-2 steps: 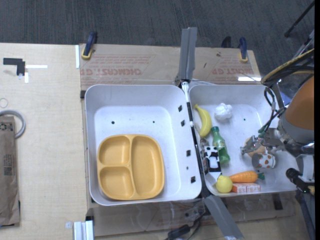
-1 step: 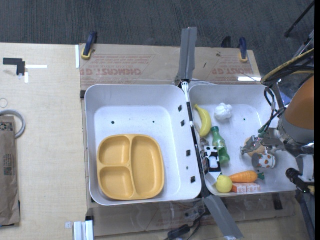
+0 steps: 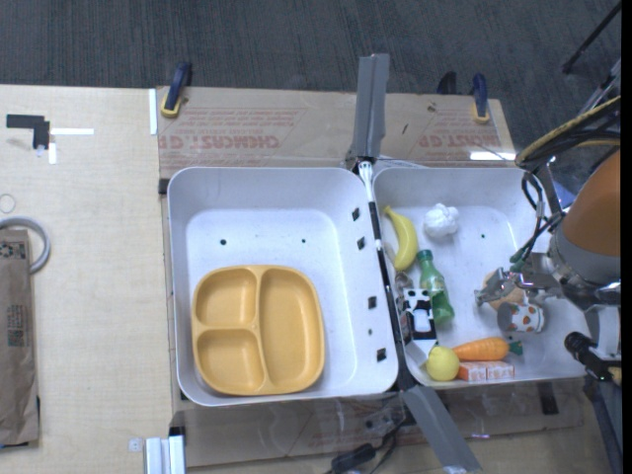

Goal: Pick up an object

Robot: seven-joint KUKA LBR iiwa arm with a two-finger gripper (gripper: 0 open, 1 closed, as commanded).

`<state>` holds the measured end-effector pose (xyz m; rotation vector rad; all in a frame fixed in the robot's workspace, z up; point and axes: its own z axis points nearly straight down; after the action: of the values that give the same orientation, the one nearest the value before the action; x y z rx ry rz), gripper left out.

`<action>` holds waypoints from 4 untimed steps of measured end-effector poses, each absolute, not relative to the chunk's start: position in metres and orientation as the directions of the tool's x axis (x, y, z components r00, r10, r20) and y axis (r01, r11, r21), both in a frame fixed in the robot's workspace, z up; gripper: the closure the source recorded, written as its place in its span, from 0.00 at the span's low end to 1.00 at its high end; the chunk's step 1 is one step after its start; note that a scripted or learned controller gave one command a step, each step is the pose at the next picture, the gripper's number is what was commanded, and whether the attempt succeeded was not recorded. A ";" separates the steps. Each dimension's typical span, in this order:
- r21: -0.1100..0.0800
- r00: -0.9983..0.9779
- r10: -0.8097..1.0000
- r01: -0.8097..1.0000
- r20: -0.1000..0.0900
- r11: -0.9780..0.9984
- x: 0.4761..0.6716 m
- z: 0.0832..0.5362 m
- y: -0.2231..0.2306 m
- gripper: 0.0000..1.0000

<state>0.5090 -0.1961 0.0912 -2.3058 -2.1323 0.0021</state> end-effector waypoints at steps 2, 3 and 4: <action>-0.002 0.078 0.997 0.997 0.000 -0.078 0.509 0.091 -0.196 0.00; -0.002 0.078 0.997 0.997 0.000 -0.078 0.509 0.091 -0.196 0.00; -0.002 0.078 0.997 0.997 0.000 -0.078 0.509 0.091 -0.196 0.00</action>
<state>0.5090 -0.1961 0.0912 -2.3058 -2.1323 0.0022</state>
